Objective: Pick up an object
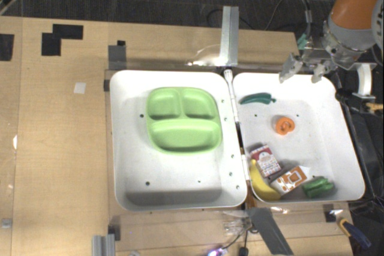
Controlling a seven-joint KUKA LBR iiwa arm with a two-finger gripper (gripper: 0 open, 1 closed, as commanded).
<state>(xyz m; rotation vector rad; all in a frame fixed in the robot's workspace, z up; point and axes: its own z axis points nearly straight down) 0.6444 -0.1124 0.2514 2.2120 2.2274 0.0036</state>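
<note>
My gripper (303,72) hangs over the far edge of the right bin (336,129), its two fingers spread apart with nothing between them. In that bin lie a dark green pepper-like piece (257,98), an orange ring-shaped toy (284,125), a small printed box (266,160), a yellow banana (262,184), an orange-and-white carton (291,179) and a green vegetable (317,187). The orange ring sits below and slightly left of the gripper, well apart from it.
The left bin (129,147) holds a green divided plate (183,119). A metal post (230,36) stands behind the divider between the bins. Black cables run across the bench at the far right, near the arm.
</note>
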